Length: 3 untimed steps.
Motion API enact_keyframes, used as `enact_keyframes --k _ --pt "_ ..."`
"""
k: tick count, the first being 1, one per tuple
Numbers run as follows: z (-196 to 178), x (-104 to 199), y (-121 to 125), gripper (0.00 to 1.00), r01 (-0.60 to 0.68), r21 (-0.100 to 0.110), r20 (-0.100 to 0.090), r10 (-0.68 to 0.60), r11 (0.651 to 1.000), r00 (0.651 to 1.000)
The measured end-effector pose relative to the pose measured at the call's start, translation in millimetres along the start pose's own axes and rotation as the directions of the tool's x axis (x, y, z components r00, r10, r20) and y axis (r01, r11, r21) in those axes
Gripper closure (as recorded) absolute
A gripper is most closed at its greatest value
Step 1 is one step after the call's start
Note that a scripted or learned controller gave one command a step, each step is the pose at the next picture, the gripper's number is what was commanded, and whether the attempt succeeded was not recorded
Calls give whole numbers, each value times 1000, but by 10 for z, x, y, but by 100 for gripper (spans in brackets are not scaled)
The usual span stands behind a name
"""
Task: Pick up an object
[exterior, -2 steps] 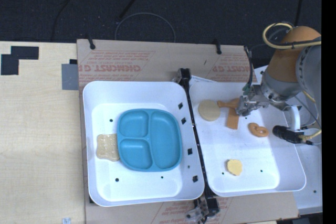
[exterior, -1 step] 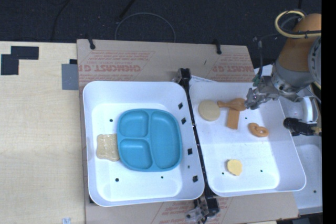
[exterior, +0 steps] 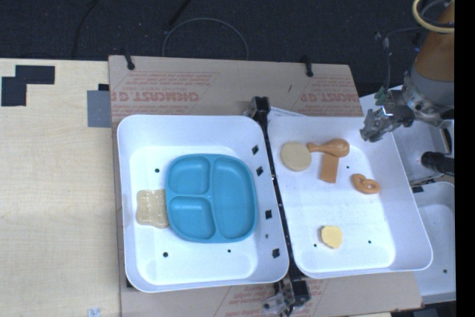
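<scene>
Arm: the grey robot arm with the orange band [exterior: 434,48] is at the right side, above the top right corner of the right white plastic bin [exterior: 415,234]. It looks parked there, off to the side, so the bin is open for a pick.
Gripper: the small grey two-finger gripper [exterior: 373,128] hangs by the bin's top right rim, with nothing under it. I cannot tell how it is set, because it is too small and dark.
Things to pick: all four lie flat in the right bin. The pale round cookie-like disc [exterior: 296,157] is near the top left. The orange-brown spoon-like toy [exterior: 330,148] is just beside it. Its stubby orange block piece [exterior: 329,168] sits right below, touching or nearly so (hard to say which). The small orange pretzel-like ring [exterior: 365,184] is to the right, closest to the gripper. The little yellow round piece [exterior: 332,237] is alone, lower down.
Left bin: the left white plastic bin [exterior: 141,145] holds a big blue plastic plate with three sections [exterior: 210,197]. A pale yellow sponge-like square [exterior: 152,208] is at the plate's left edge.
Room to move: the yellow piece has the most bare floor around it, so I think it is an easy grab. The ring is also apart from the walls. The disc and spoon crowd each other.
Edges: the black clips between the bins [exterior: 263,159] stick up, so stay away from them.
</scene>
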State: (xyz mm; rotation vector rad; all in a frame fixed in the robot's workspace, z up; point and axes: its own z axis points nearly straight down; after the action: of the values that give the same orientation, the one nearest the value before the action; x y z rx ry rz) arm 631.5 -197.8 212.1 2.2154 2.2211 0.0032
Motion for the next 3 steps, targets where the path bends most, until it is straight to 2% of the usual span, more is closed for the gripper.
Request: enact_keyframes --k 1,2,3 --pt "-538 -12 11 100 1 0 0 -1 1000 1000" --pt "-417 530 -190 100 2 8 -5 -2 1000 1000" --pt "-380 1142 -290 100 2 9 -5 -2 1000 1000"
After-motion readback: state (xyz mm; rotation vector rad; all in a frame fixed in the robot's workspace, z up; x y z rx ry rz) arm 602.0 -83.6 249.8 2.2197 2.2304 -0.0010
